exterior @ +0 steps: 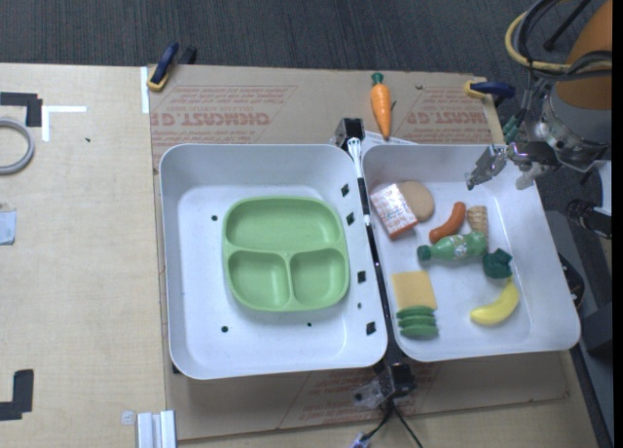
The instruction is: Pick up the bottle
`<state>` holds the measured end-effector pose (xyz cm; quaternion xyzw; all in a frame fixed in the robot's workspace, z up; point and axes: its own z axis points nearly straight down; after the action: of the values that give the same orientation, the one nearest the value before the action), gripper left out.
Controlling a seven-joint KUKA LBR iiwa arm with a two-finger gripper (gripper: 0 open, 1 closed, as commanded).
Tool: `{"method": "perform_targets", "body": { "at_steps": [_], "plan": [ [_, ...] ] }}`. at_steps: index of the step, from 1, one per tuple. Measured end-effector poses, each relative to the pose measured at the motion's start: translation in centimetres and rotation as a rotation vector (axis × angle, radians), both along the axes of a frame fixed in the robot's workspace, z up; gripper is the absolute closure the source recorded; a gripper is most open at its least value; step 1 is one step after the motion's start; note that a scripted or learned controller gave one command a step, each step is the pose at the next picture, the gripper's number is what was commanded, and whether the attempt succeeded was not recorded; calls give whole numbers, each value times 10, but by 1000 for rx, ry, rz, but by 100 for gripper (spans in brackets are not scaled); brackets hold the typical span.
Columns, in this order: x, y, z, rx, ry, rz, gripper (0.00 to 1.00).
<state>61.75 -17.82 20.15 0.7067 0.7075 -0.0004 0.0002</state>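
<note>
Pincer (496,166) at right bin's (545,339) top-right edge, nothing held, can't tell jaw state.
Bottle (454,250) lies flat mid-bin, well below-left of pincer. Risk: crowded by sausage (448,222) above, dark green piece (497,263) at its right end, banana (494,306) below. A descent off-centre likely grabs a neighbour or rolls the bottle.

The pale wooden counter (78,271) carried a sheet of brown cardboard (234,105), and on that sat two white bins side by side, the left bin (185,271) touching the right bin (545,271). A toy carrot (380,103) lay on the cardboard just behind them.
</note>
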Motion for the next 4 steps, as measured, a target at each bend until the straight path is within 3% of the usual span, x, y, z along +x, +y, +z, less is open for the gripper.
{"method": "perform_targets", "body": {
  "at_steps": [1, 2, 3, 4],
  "plan": [
    [0, 0, 10, -2, -1, 2, 100],
    [-72, 88, -9, 1, 1, 256, 100],
    [-133, 163, -10, 1, 1, 262, 100],
    [-140, 253, -10, 0, 1, 255, 100]
  ]
}}
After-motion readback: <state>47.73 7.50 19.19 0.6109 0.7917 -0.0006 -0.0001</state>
